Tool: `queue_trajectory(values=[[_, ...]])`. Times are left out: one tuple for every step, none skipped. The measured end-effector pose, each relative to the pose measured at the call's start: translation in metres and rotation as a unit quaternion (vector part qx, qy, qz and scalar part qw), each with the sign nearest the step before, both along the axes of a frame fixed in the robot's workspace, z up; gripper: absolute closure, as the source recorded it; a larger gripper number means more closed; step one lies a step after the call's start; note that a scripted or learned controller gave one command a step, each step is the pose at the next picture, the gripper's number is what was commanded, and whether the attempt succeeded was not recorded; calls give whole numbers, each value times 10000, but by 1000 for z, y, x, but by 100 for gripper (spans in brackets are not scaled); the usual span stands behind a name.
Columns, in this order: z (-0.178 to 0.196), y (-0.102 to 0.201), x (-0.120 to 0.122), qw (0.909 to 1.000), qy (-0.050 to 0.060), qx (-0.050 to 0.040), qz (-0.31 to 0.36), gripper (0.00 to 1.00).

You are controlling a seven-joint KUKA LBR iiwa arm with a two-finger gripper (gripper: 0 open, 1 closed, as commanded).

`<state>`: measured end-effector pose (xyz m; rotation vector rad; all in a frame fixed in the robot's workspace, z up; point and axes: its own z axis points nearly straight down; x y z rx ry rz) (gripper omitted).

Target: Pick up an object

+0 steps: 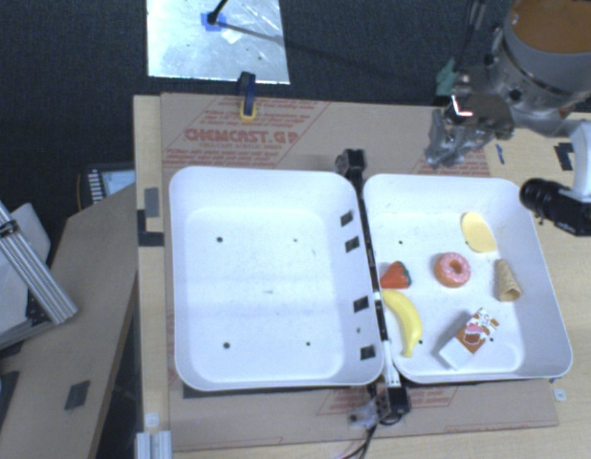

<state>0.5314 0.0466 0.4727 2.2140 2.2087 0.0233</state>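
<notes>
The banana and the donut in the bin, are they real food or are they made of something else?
Probably toys. The banana looks like smooth plastic: even yellow, no brown spots, slight sheen. The donut also looks like plastic or rubber, with flat pink icing and a neat round hole. The picture is too small to be sure. Both lie in the right white bin, which looks like thin moulded plastic.

"CHEMCAST GP" on brown board (248, 134)
</notes>
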Motion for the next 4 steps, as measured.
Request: queue_trajectory(values=[[-77,65,-25,9999,127,1,65,100],[-104,193,40,9999,89,16,85,100],[-91,186,39,10000,85,5,49,100],[-80,186,40,9999,78,8,76,100]])
